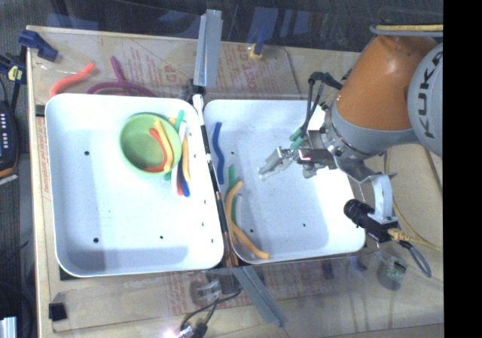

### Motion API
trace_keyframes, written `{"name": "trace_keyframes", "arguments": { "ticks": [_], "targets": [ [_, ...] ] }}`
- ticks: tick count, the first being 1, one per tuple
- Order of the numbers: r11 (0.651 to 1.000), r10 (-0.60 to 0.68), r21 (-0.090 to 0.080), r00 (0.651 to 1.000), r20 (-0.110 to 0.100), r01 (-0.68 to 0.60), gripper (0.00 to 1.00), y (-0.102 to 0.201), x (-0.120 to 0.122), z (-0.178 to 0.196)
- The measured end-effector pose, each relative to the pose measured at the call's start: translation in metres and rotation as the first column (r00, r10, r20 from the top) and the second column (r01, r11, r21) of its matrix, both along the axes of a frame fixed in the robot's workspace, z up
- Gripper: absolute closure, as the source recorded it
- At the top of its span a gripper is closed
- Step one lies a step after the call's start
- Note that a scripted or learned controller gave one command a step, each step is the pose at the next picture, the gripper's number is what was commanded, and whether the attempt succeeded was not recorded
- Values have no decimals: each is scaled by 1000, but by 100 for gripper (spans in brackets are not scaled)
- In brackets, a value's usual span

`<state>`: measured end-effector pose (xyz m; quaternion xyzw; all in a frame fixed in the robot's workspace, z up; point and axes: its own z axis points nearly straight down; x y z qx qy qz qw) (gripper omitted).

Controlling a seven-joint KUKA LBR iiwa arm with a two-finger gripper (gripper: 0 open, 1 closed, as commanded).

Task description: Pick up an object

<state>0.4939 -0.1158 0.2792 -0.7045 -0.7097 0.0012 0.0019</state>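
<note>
Now the tool (273, 163) hangs over the right bin (331, 235), nothing between its fingers; open or closed, I cannot tell. Strips (235, 212) lie near the bin's left wall. Next it must move left and descend.

On the bench (316, 73) outside the bins — an orange strip (72, 78) beside a purple loop (113, 88).

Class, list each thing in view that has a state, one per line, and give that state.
hand: over the right bin, holding nothing.
green bowl: upright in the left bin, strips draped over its rim.
blue strip: lying in the right bin.
orange strip: lying along the right bin's left wall.
</note>
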Motion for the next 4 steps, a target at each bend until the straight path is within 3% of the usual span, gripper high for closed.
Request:
{"name": "trace_keyframes", "arguments": {
  "ticks": [1, 2, 3, 4],
  "targets": [
    [993, 116, -18, 993, 21, -115, 0, -2, 19, -181],
    [998, -57, -2, 998, 2, 57, 0, -35, 21, -119],
    [999, 38, -2, 999, 2, -38, 0, -4, 64, -188],
    [999, 44, -1, 999, -3, -44, 100, -4, 63, -178]
  ]
}}
